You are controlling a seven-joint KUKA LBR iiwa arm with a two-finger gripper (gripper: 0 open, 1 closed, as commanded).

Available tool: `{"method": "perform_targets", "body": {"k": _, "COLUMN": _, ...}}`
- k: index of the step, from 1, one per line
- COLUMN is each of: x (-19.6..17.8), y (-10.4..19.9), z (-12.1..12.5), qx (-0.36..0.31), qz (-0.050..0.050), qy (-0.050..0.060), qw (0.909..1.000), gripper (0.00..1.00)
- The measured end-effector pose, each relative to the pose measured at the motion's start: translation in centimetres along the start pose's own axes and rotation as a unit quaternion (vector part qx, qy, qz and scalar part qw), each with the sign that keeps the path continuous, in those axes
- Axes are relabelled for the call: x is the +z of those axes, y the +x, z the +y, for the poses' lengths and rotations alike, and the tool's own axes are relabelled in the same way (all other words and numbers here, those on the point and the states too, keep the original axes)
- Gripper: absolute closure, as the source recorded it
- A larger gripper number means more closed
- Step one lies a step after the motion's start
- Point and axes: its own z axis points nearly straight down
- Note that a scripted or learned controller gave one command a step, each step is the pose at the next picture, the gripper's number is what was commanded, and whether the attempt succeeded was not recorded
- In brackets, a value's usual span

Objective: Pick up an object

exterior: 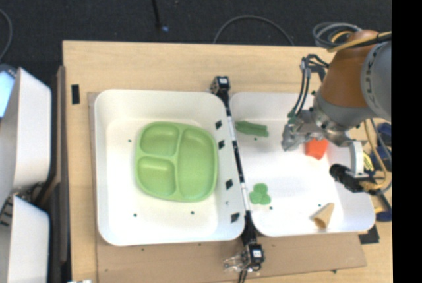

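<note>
In the right bin (290, 222) lie a green flat piece (252, 128) near the divider at the back, a green clover-shaped piece (260, 194) at the front left, a tan cone (323, 214) at the front right, and an orange block (316, 148) under the arm. My gripper (295, 136) hangs low over the bin's right-middle, just left of the orange block. The wrist and its orange band (346, 80) rise above it. Nothing shows between the fingers.
The left bin (112, 222) holds a green divided tray (177, 160). A black-clipped divider (232, 156) runs between the two bins. Cables and a black fitting (349, 177) crowd the right bin's right edge. Wooden bench (79, 70) surrounds both bins.
</note>
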Motion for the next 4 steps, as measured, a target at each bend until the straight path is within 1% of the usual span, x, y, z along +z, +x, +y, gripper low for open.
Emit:
{"method": "perform_targets", "body": {"k": 1, "x": -4.9, "y": -0.2, "z": 0.2, "qx": -0.005, "qz": 0.000, "qy": 0.000, "qw": 1.0000, "gripper": 1.00}}
{"method": "perform_targets", "body": {"k": 2, "x": -4.8, "y": 4.4, "z": -0.6, "qx": -0.008, "qz": 0.001, "qy": 0.002, "qw": 1.0000, "gripper": 1.00}}
{"method": "perform_targets", "body": {"k": 3, "x": -6.1, "y": 10.6, "z": -1.1, "qx": -0.009, "qz": 0.002, "qy": 0.002, "qw": 1.0000, "gripper": 1.00}}
{"method": "perform_targets", "body": {"k": 4, "x": -7.5, "y": 16.4, "z": -0.9, "qx": -0.009, "qz": 0.002, "qy": 0.001, "qw": 1.0000, "gripper": 1.00}}
